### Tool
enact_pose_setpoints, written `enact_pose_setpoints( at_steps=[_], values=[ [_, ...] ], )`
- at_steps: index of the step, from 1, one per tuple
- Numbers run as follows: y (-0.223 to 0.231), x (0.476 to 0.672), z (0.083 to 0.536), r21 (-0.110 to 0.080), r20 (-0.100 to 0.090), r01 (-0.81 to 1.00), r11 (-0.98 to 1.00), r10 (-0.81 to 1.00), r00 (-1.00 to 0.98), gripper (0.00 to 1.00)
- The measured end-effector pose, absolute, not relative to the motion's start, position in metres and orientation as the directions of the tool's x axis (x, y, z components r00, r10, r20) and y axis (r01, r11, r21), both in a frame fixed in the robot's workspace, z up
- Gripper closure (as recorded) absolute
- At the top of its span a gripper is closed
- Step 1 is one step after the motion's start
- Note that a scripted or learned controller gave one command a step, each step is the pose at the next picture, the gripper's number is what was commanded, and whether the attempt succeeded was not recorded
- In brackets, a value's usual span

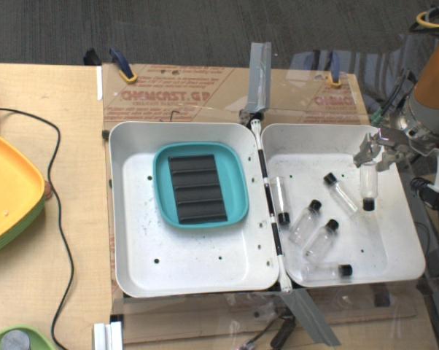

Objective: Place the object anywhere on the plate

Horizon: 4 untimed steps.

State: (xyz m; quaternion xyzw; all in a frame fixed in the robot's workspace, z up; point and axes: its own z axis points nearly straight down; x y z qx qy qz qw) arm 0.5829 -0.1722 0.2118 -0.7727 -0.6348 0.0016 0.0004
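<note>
A teal plate (pixel 238 188) lies in the left bin (pixel 132 217) with a black ridged block (pixel 197 188) on its middle. Several clear vials with black caps lie loose in the right bin (pixel 394 261). My gripper (pixel 373 160) hangs over the upper right part of that bin. One vial (pixel 368 187) stands nearly upright in the picture right under the gripper, cap end down, its upper end meeting the gripper's tips. Whether it is held or lies on the bin floor is unclear. Other vials (pixel 320 240) lie lower and further left.
A raised divider (pixel 267 195) separates the two bins, with one vial (pixel 279 199) lying along it. A yellow dish (pixel 8 188) and a black cable (pixel 59 195) are on the wooden bench at left. Cardboard (pixel 176 93) lies behind the bins.
</note>
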Motion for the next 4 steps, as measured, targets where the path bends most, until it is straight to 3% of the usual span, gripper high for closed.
enact_pose_setpoints(
  at_steps=[1, 2, 3, 4],
  values=[
    [-0.121, 0.584, 0.137, -0.004, -0.001, 0.989, -0.147, 0.989, 0.147, 1.0],
    [-0.057, 0.583, 0.191, -0.002, -0.001, 0.995, -0.099, 0.995, 0.099, 1.0],
    [-0.057, 0.583, 0.191, -0.002, -0.001, 0.995, -0.1, 0.995, 0.1, 0.0],
    [-0.111, 0.565, 0.266, -0.002, -0.003, 0.986, -0.166, 0.986, 0.166, 0.0]
  ],
)
